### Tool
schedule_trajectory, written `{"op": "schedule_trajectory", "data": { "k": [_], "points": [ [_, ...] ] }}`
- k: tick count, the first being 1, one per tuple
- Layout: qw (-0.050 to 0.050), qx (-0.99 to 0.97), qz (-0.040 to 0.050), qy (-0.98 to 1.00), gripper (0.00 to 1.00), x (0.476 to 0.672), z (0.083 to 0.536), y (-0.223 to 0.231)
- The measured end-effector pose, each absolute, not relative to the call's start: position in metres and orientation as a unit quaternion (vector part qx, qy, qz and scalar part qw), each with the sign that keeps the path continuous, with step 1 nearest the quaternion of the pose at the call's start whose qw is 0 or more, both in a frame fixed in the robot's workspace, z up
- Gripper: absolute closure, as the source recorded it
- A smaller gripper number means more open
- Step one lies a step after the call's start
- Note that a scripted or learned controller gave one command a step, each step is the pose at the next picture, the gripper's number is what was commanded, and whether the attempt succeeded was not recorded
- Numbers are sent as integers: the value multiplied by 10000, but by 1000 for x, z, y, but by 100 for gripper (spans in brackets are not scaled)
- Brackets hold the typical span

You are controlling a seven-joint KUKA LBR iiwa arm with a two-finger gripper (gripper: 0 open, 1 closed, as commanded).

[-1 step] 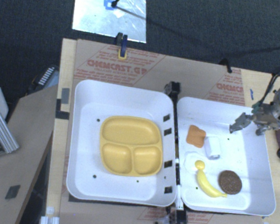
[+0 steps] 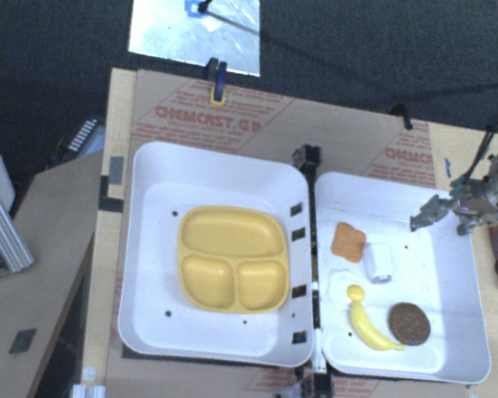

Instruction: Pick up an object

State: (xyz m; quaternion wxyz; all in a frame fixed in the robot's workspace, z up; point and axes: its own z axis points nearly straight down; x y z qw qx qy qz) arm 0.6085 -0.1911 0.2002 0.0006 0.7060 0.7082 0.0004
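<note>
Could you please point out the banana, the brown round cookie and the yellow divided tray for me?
banana (image 2: 370, 328): camera view, middle of its curved body.
brown round cookie (image 2: 409, 323): camera view, centre of its top face.
yellow divided tray (image 2: 231, 232): camera view, floor of its large upper compartment.

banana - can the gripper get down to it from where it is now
Probably yes. The gripper hangs open over the right bin's far right corner, and the banana lies uncovered near the front, apart from the brown disc.

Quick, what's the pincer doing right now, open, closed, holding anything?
Pincer: open, holding nothing, above the right bin's far right corner, apart from the items in it.
</note>
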Motion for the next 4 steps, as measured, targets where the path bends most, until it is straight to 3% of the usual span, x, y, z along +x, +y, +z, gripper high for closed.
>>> {"op": "schedule_trajectory", "data": {
  "k": [2, 3, 4],
  "points": [
    [-3, 7067, -5, 7075, 0, 608, 97, -191],
    [5, 7065, 0, 7077, 0, 609, 84, -190],
    [26, 7062, 11, 7080, 100, 611, 97, -190]
  ]
}}
